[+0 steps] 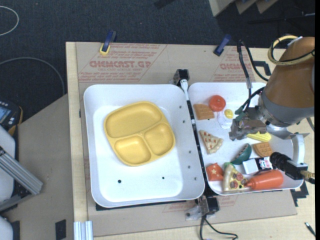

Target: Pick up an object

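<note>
Now: reach step, nothing lifted yet | gripper (243,128) low in right bin (200,96), right of frame centre; finger state impossible to tell | nearest toy: yellow piece (259,137) touching its lower-right side; pizza slice (210,141) to its lower left | next: centre over one toy, close, lift.

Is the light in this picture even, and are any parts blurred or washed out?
Camera view: light even and soft, with faint shadows at the left bin rim; the white bin floor is bright but not blown out; the yellow tray is sharp; the small toys near the tool look slightly soft.
</note>
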Controlling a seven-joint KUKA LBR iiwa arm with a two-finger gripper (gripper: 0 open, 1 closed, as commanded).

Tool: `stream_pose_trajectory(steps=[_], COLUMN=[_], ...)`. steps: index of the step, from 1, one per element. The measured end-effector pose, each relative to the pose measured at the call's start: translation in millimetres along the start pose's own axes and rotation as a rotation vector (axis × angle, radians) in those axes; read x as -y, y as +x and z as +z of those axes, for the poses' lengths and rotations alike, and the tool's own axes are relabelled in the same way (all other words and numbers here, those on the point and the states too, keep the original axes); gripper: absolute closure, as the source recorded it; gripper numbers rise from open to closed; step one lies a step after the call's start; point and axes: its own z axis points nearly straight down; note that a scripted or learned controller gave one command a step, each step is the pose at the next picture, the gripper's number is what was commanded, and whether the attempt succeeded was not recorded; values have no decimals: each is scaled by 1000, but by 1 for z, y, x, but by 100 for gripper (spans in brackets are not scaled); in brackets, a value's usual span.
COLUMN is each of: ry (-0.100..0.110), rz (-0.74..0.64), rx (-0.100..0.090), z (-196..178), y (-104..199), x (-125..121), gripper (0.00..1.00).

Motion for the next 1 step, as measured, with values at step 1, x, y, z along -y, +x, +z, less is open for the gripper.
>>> stream_pose_trajectory(steps=[1], ry=[-3], rz=[3], rx=[1], z=[-11], y=[3], x=[11], gripper=[100])
